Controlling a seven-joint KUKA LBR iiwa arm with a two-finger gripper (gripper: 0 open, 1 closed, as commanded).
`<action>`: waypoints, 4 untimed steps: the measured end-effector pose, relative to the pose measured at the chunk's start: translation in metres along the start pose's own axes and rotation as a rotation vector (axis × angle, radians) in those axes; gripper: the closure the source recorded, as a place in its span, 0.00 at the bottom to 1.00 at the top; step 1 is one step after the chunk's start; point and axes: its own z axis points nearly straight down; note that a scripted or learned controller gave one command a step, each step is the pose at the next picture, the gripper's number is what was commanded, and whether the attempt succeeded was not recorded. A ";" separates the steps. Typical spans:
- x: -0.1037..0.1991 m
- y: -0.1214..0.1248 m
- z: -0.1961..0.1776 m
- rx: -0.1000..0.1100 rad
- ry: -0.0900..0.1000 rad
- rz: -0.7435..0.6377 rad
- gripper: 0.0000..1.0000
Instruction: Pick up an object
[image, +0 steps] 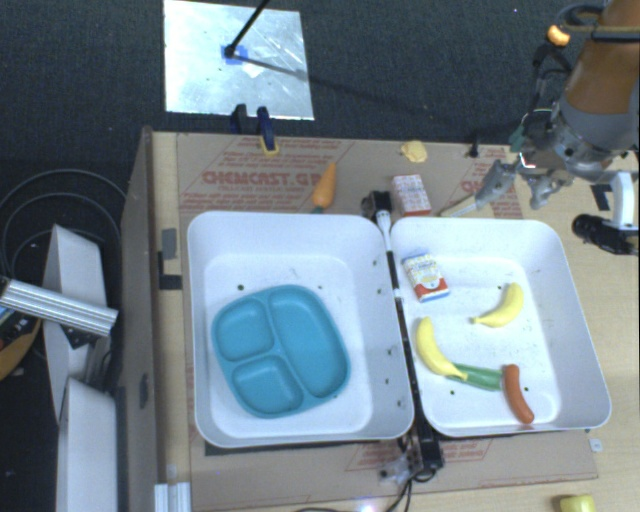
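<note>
Up at two o'clock, the grey arm with its orange band hangs over the brown cardboard-covered table (300, 165), beyond the far rim of the right-hand shallow white bin (570, 300). Its jaws (520, 180) sit above the cardboard near that bin's far edge, with nothing visibly between them; whether they are spread or closed cannot be told from this angle.

Inside the right bin, a small white and red carton (425, 277) lies toward eleven o'clock. A short yellow banana (501, 307) rests near the centre, and a longer yellow banana (433, 348) lies toward seven o'clock, touching a green pod-shaped toy (484, 377). An orange-red sausage-shaped toy (518, 393) lies at five o'clock, just beside the green one.

The left-hand white bin (230, 240) holds a blue three-compartment plastic plate (280, 348). On the cardboard beyond the bins lie an orange carrot-shaped toy (324, 186) at twelve o'clock and a pale pink box (411, 194) near the bins' shared corner.
</note>
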 end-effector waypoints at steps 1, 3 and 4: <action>-0.036 -0.057 0.096 0.012 0.001 0.007 0.00; -0.067 -0.066 0.176 -0.003 -0.001 0.002 1.00; 0.006 -0.100 0.108 0.000 0.003 -0.006 1.00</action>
